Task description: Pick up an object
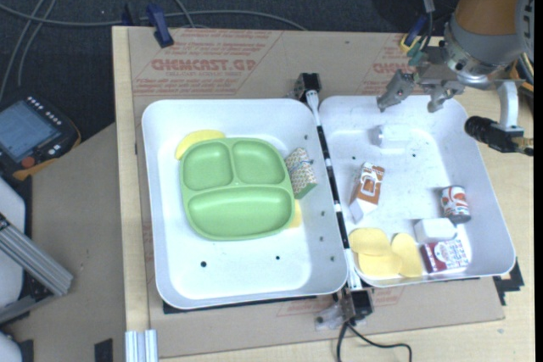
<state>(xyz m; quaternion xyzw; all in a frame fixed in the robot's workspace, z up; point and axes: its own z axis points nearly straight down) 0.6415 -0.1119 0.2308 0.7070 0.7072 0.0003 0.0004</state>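
Arm reaches in from right, its hand (pixel 416 97) empty, fingers spread.

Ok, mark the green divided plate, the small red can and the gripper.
green divided plate (pixel 236 212): camera view, floor of its large compartment.
small red can (pixel 455 203): camera view, middle of its side.
gripper (pixel 417 97): camera view, midway between the fingertips.

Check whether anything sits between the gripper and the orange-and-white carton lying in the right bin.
Nothing visible does. The gripper hangs open over the far edge of the right bin, and bare white floor lies between it and the orange-and-white carton. The small can and yellow pieces lie off to the sides.
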